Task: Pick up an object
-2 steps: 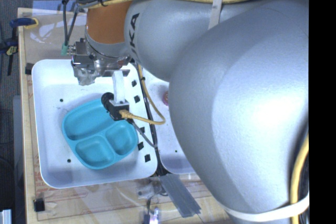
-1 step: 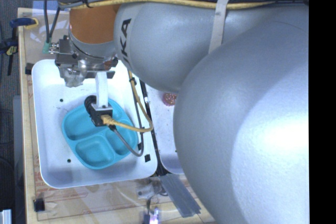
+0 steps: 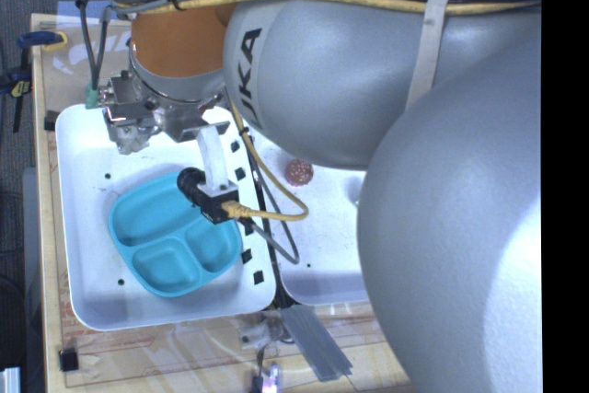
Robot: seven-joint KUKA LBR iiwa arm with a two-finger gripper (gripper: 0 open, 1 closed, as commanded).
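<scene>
Camera view gives you a glossy blue divided tray in the left white bin; a small speckled ball sits right. Arm hides the jaws; you cannot tell their state.

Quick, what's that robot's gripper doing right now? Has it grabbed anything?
Gripper: over the left bin, just above the blue divided tray. Whether it has grabbed anything cannot be told.

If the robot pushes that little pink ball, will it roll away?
Probably. The ball looks round and sits loose on the flat bin floor, so a nudge would likely roll it. It looks small, so likely light too.
</scene>
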